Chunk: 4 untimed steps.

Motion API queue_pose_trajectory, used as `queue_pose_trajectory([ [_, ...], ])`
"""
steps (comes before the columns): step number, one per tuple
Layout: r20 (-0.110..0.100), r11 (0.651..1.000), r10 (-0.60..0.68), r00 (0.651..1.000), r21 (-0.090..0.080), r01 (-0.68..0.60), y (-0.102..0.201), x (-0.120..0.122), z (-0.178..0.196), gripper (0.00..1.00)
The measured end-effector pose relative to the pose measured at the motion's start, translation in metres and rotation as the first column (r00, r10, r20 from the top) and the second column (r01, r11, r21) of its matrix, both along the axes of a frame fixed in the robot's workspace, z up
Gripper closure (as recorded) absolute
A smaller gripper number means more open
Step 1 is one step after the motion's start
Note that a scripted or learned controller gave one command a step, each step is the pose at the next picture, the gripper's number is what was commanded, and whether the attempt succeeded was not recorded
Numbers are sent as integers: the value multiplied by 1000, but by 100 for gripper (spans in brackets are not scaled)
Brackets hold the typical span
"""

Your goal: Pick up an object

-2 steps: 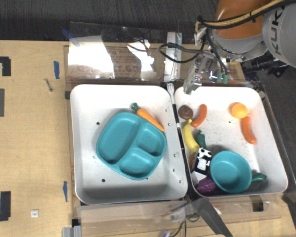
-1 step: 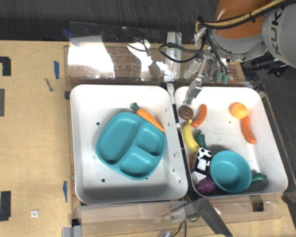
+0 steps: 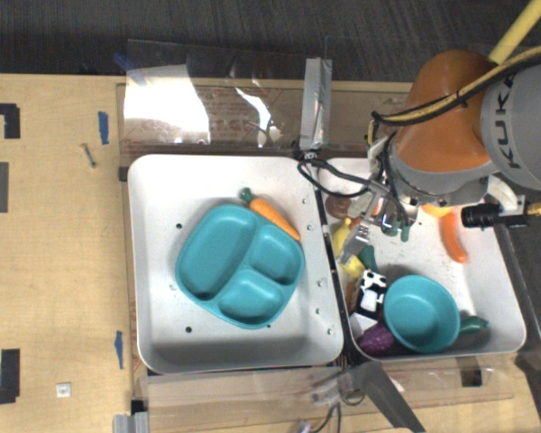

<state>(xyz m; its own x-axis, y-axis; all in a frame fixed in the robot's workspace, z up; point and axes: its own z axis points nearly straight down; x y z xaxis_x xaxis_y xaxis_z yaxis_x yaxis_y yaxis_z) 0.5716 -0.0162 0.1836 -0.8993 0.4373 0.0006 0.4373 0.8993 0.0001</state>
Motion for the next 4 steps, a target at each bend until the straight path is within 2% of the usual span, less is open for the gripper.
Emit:
queue_pose_trajectory([
  [1,12,996,-91,996,-1,91,-77,-11,-95,0],
  [2,14,938,-348,937,4,348,-82,-57,-94,0],
  [3,14,956,-293,956,-2,293,-167,-78,-95,0],
  [4,10,949,-315,949,5,315,-92,11,-95,0],
])
